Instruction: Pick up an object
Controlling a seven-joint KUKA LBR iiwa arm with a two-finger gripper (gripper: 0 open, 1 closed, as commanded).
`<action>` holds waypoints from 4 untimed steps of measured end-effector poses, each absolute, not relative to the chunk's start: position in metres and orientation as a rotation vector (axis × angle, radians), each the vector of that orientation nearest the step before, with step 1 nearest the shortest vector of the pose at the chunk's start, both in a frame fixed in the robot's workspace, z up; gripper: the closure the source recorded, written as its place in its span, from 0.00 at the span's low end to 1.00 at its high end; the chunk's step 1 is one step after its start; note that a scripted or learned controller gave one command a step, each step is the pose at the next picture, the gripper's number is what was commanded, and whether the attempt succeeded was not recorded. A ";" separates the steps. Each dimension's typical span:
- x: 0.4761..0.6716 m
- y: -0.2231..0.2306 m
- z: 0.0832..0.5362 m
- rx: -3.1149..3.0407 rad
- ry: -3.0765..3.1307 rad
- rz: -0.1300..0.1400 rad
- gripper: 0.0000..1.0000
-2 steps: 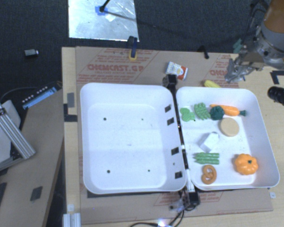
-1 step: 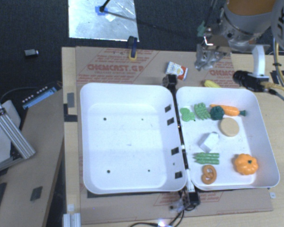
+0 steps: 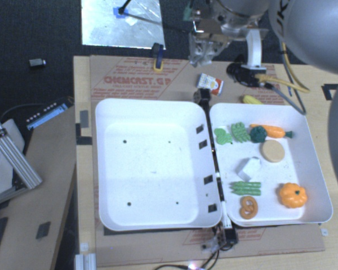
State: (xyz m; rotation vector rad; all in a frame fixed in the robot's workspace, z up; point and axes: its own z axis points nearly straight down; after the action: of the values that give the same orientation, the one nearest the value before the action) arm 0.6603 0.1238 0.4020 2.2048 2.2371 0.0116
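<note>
My gripper [image 3: 204,52] hangs above the cardboard behind the two bins, near the top of the view. Just below it, a small white and red carton [image 3: 209,83] lies on the cardboard, apart from the gripper. The right bin [image 3: 314,167] holds several toy foods: green leaves [image 3: 232,134], a broccoli [image 3: 258,133], a carrot [image 3: 274,131], a round tan biscuit [image 3: 272,151], a white block [image 3: 249,166], green beans [image 3: 246,188], a pretzel [image 3: 248,207] and an orange pumpkin [image 3: 293,195]. A yellow banana [image 3: 251,100] rests at that bin's back rim.
The left bin [image 3: 107,151] sits beside the right one, joined by a black hinge strip [image 3: 213,156]. A yellow and blue clamp [image 3: 158,58] stands at the cardboard's back edge. A shiny metal sheet [image 3: 121,16] lies on the floor behind.
</note>
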 end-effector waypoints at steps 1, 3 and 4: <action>0.668 0.125 0.545 2.206 2.221 0.025 1.00; 0.596 0.148 0.536 2.214 2.229 0.003 1.00; 0.562 0.163 0.536 2.214 2.229 0.003 1.00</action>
State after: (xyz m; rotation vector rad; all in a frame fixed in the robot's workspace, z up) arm 0.5624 0.1628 0.5355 2.2143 2.2286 0.0031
